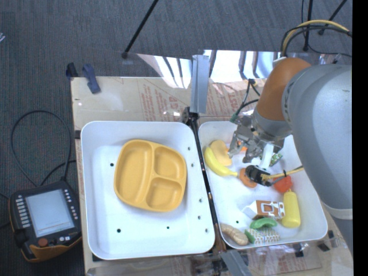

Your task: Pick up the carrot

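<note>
Orange carrot (283, 184) beside claw (256, 154), banana (216, 163) near

Setting: robotics laboratory. Evidence: grey carpet floor (86, 22) at 12 o'clock, with tripod legs (144, 22) standing on it; teach pendant (46, 217) with cable at 8 o'clock; plywood bench (132, 94) bearing two white bins (92, 154); industrial arm (322, 125) at 3 o'clock; toy foods as test pieces.

Bright, even overhead light whitens both bins (92, 154). Glare streaks the bench (138, 96) toward twelve o'clock. Focus is slightly soft.
</note>
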`<state>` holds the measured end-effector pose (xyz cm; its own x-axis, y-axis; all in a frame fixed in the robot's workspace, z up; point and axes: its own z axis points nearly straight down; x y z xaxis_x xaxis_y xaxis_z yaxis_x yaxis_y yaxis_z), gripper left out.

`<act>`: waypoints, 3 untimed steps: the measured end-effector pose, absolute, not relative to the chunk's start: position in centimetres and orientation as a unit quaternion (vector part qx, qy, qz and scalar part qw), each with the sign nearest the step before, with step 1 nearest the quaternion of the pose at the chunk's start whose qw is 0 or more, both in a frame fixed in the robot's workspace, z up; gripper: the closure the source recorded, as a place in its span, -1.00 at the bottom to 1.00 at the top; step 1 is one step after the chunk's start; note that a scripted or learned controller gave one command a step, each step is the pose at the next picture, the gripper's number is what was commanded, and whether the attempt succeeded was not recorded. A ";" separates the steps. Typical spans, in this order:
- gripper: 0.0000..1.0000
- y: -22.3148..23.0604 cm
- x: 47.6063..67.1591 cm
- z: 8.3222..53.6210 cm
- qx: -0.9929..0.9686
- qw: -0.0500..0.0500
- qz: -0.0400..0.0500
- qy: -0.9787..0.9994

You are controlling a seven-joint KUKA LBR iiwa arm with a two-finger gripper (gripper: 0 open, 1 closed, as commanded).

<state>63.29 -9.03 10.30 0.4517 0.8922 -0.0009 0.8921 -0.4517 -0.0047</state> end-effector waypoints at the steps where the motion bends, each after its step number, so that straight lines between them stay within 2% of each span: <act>1: 1.00 -10.5 62.9 25.3 -0.885 -0.001 -0.001 -0.465; 2: 1.00 -8.1 59.5 10.3 -0.851 0.005 0.005 -0.524; 3: 1.00 -3.5 59.4 18.6 -0.913 0.001 0.002 -0.408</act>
